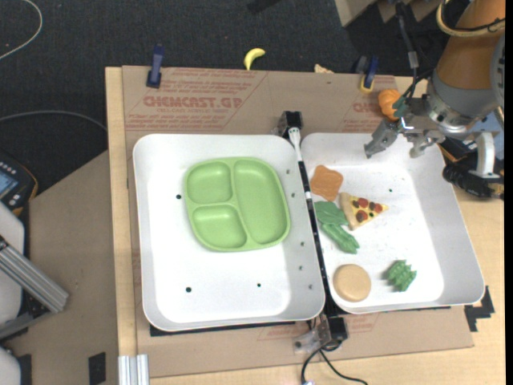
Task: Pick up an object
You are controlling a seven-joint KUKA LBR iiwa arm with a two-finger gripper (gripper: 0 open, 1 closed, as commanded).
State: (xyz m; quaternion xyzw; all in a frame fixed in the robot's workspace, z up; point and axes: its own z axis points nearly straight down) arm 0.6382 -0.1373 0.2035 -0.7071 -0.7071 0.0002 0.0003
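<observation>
My gripper [401,144] hangs open over the far part of the right bin [449,215], its two fingers spread and nothing between them. Below and left of it lie toy foods: an orange-brown bread piece [326,182], a pizza slice [363,210], a green leafy vegetable [337,225], a round tan cookie [352,282] and a small green broccoli-like piece [400,275]. The gripper is clear of all of them, well above the bread and pizza in the view.
The left bin [160,279] holds a green divided plate [237,204]. A small orange object [389,101] sits on the cardboard behind the right bin, near the gripper. Blue clamps [155,66] hold the cardboard's far edge. A yellow banana [253,57] lies beyond it.
</observation>
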